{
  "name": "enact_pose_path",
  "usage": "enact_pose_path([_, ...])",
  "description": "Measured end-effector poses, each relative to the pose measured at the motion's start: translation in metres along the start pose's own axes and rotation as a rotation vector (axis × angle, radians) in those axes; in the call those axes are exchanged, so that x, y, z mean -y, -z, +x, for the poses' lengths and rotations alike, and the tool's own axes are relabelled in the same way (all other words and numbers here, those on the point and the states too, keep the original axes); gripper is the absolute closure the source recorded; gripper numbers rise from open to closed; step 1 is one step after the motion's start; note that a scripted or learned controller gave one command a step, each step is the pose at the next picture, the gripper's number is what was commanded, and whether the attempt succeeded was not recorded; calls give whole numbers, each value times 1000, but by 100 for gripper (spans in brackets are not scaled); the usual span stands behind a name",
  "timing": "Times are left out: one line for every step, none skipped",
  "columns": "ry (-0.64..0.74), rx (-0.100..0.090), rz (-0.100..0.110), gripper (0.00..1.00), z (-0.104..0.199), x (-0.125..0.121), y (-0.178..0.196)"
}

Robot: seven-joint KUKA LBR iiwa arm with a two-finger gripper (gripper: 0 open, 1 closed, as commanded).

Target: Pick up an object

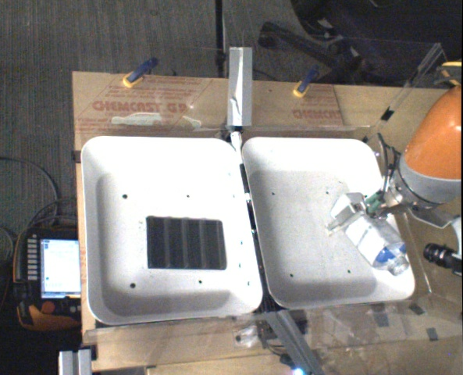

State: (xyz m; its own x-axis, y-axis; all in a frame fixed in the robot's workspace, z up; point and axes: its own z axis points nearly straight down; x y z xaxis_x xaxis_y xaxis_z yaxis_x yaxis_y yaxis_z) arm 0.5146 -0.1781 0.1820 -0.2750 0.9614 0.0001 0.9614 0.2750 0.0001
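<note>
Clear plastic bottle with a blue cap [381, 248] lies on its side in the right shallow white bin [293, 178], toward that bin's right wall, cap pointing to the near right corner. Grey arm with an orange band [438, 143] reaches in from the right, bent down over the bin's right rim. Its hand [352, 209] sits low just beside the bottle's upper end; whether it is wide or narrow I cannot tell. Two bins rest side by side on the worktop [161, 104]. One dark ribbed rectangular block [186, 242] lies flat in the left white bin [106, 162]. One bottle, one block.
</note>
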Motion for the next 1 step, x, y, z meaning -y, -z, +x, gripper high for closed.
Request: enact_pose_path([-29,0,0,0,-2,20,35])
